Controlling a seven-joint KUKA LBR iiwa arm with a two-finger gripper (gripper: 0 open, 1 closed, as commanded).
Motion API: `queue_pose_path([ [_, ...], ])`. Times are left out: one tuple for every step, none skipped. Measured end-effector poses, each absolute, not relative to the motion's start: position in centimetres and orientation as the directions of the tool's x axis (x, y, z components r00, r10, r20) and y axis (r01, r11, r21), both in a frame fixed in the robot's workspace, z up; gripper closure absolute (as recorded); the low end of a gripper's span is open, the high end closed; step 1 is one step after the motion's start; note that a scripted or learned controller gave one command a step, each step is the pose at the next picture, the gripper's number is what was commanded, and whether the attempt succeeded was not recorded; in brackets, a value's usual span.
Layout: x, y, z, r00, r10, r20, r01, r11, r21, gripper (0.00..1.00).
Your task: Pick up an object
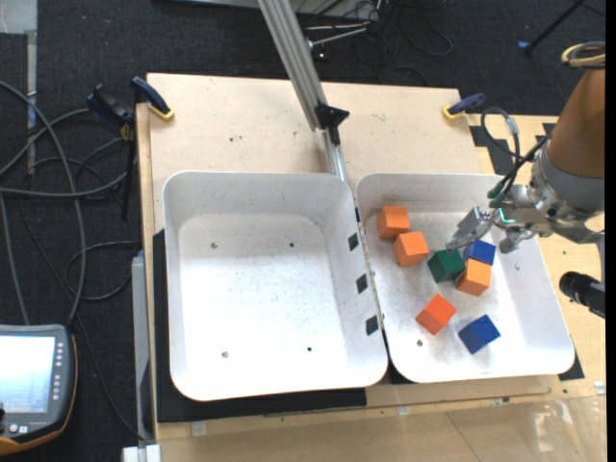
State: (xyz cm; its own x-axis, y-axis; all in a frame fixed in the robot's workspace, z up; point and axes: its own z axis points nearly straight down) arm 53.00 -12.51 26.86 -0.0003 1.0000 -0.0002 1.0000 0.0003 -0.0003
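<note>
Currently, camera view: pincer (478, 233) low in right bin (539, 354), over the cluster of green block (446, 266), blue block (481, 252) and orange block (474, 277); I cannot tell its grip state. I'd judge a straight descent on one block best, as touching neighbours crowd it. Further orange blocks (393, 221) lie near; left bin (192, 354) alongside on the tabletop (241, 123)

High slanted view over both bins (260, 186), seemingly.
</note>
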Motion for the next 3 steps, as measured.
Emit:
queue_pose_path([
  [53.7, -12.6, 22.2, 0.000, 1.000, 0.000, 1.000, 0.000, -0.004, 0.00],
  [52.8, -13.0, 17.3, 0.002, 1.000, 0.001, 1.000, -0.001, -0.006, 0.00],
  [53.2, -12.0, 11.7, 0.000, 1.000, 0.001, 1.000, 0.000, -0.005, 0.00],
])
